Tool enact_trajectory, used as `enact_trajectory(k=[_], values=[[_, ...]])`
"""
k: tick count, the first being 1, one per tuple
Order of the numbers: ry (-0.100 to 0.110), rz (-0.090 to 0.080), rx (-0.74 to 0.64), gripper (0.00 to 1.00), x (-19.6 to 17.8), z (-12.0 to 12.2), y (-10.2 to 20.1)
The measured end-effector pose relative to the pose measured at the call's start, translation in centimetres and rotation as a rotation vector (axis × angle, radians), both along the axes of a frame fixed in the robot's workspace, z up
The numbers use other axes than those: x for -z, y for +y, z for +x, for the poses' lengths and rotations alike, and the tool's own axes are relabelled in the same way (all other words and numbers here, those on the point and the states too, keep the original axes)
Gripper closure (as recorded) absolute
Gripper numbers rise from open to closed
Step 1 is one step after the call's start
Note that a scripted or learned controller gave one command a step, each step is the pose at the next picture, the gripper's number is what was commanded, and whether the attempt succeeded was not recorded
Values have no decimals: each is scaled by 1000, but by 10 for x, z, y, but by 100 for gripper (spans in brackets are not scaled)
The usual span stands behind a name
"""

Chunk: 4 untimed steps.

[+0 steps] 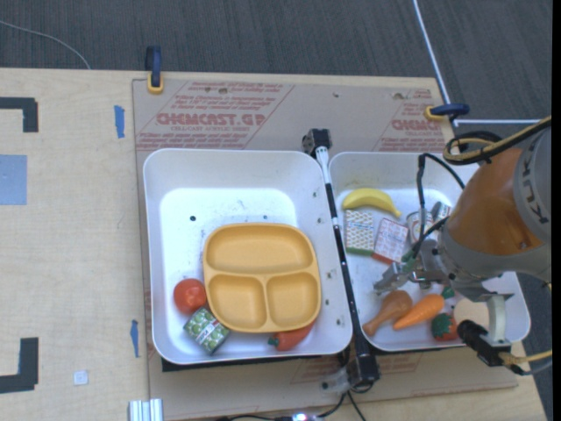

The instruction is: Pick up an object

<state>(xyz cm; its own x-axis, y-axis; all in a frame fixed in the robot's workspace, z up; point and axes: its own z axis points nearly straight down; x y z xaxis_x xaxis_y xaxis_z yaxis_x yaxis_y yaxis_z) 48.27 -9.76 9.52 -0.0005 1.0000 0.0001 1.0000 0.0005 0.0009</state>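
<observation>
My gripper (396,277) hangs low in the right bin (399,161), near its middle. It is just above a brown chicken drumstick (387,311) and an orange carrot (419,311), which lie side by side at the bin's front. A white and red packet (377,233) lies just behind the gripper, and a yellow banana (370,201) lies further back. A small red and green piece (443,325) rests to the right of the carrot. The arm's orange band (495,213) covers the right part of the bin.
The left bin (175,182) holds a yellow divided plate (261,276), a red tomato (188,295), a green patterned can (205,330) and a red piece (289,340) partly under the plate's front edge. A black divider bar (331,226) runs between the bins.
</observation>
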Motion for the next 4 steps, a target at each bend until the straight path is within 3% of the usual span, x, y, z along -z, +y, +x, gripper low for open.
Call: enact_trajectory(k=[1, 2, 3, 4], values=[[-2, -1, 1, 100, -10, 0, 0], [-1, -1, 1, 0, -9, 0, 0], [-4, -2, 1, 100, -20, 1, 0], [-4, -2, 1, 0, -19, 1, 0]])
